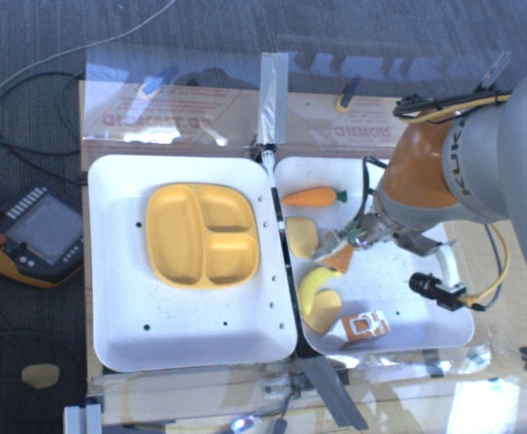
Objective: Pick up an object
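- The grey arm (480, 165) with its orange band comes in from the right and bends down over the right bin (426, 328).
- The left bin (118, 324) sits just beside the right one, their rims touching along the middle of the tabletop (182, 116).
- A yellow divided plate (202, 234) lies flat in the middle of the left bin, three compartments showing.
- The fingers (343, 242) are low in the right bin, left of its centre. From here I cannot tell how far apart they are, nor whether they grip anything.
- A small orange wedge-shaped piece (340, 259) lies right under the fingers, touching or nearly so.
- A carrot (310, 197) with a green top lies along the far side of the right bin, pointing left to right.
- A pale yellow lump (301, 237) rests by the bin's left wall, just left of the fingers.
- A yellow banana-like piece (318, 298) lies nearer, beside the same wall.
- A small orange and white box (366, 325) lies near the front rim, right of the banana-like piece.
- A handheld control pendant (30, 235) rests on the floor far left.
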Available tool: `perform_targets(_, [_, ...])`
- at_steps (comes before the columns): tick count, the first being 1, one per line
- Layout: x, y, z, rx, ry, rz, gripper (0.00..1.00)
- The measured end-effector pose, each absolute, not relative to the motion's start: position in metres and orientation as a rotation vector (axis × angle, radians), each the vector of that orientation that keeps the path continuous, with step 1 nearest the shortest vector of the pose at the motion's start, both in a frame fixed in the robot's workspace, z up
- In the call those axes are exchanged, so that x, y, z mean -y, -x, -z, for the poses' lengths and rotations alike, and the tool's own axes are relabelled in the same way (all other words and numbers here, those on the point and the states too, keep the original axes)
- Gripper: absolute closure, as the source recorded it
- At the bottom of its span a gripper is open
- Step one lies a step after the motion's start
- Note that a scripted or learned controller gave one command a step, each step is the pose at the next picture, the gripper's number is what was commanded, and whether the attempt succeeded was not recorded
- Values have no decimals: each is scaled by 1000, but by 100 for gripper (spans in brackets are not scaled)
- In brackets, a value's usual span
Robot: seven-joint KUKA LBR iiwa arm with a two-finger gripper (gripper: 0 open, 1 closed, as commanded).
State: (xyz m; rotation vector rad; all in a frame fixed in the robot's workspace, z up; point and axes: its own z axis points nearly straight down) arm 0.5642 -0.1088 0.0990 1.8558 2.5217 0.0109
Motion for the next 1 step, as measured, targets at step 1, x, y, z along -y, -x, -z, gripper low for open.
perform_targets(1, [48,-626,-183,-2421,-2002,3,100])
